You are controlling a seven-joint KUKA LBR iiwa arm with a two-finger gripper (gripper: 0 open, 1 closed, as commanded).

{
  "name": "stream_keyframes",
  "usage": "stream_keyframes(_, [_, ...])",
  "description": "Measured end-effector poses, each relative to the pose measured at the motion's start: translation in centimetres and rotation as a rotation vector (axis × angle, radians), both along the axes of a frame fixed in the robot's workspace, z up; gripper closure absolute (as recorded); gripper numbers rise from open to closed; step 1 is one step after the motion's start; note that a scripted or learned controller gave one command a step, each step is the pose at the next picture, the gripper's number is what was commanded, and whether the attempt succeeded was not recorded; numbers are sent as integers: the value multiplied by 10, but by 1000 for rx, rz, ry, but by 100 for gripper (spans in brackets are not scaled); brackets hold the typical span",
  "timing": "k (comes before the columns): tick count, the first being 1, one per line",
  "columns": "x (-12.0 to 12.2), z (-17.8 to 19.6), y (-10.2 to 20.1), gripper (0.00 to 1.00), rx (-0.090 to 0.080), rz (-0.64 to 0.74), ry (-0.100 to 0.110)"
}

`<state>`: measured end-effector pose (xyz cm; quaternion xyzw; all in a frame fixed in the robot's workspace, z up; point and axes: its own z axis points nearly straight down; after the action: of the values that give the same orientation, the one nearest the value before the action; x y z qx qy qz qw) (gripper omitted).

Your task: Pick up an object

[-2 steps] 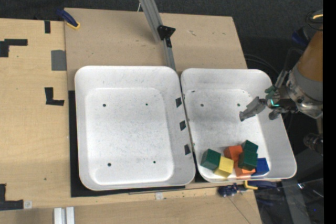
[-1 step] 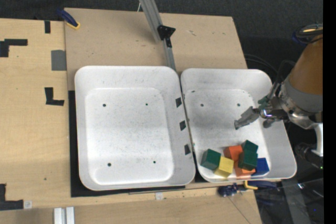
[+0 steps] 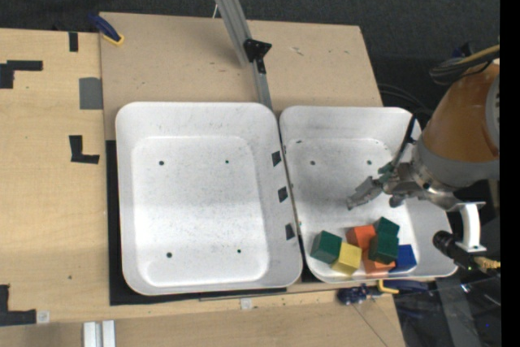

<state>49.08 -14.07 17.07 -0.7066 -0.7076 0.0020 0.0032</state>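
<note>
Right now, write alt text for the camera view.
A grey and orange robot arm reaches from the right over the right bin, its gripper hanging above a pile of coloured blocks in the bin's near corner. The left bin sits beside it.

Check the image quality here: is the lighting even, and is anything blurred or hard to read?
Camera view: soft, even lighting with no hard glare on the white bins. The end effector looks slightly smeared and casts a faint grey shadow on the right bin floor. The blocks are sharp enough to tell colours apart, though their edges are coarse.
</note>
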Motion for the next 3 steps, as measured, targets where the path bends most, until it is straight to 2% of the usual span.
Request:
stream_keyframes(1, [-1,-58,7,0,-2,1,-9])
stream_keyframes(2, [-2,-49,7,100,0,1,-5])
stream_keyframes(3, [-1,2,-3,100,-3,-1,-11])
